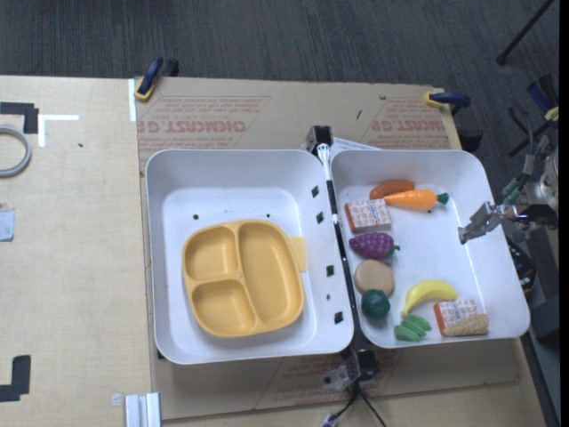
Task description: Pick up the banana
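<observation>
The yellow banana (428,294) lies in the right bin (462,176), near its front, between a green toy vegetable (412,329) and a small printed box (460,318). My gripper (474,227) hangs over the right bin's right rim, up and to the right of the banana and well apart from it. Nothing is seen in its grasp.
The right bin also holds a carrot (416,200), a brown sausage (391,188), another printed box (368,214), purple grapes (372,245), a tan round piece (373,277) and a dark green ball (376,304). A yellow divided plate (242,277) sits in the left bin (178,185).
</observation>
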`<state>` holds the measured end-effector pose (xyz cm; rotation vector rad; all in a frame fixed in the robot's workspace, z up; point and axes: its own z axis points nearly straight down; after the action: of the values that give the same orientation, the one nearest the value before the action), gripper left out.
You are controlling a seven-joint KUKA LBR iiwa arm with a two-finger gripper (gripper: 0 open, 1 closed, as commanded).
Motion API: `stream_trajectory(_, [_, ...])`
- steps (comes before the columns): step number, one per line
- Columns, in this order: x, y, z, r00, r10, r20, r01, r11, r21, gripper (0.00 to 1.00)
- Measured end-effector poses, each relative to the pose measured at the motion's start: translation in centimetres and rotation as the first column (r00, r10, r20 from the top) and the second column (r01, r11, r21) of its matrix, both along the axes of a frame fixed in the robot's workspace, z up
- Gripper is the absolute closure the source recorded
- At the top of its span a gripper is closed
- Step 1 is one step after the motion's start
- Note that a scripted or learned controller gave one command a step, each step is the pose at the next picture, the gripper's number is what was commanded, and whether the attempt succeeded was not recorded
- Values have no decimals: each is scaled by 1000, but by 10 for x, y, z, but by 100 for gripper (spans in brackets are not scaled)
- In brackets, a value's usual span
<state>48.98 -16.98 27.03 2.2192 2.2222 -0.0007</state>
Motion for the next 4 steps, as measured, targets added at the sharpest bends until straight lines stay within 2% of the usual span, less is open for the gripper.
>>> stream_trajectory(1, [-12, 64, -178, 951, 311, -1, -311, 951, 2, 0])
stream_trajectory(2, [-12, 49, -178, 884, 467, 0, -467, 884, 1, 0])
stream_trajectory(3, [-11, 49, -168, 886, 464, 2, -464, 886, -1, 100])
stream_trajectory(4, [-11, 49, -168, 885, 465, 2, -465, 885, -1, 0])
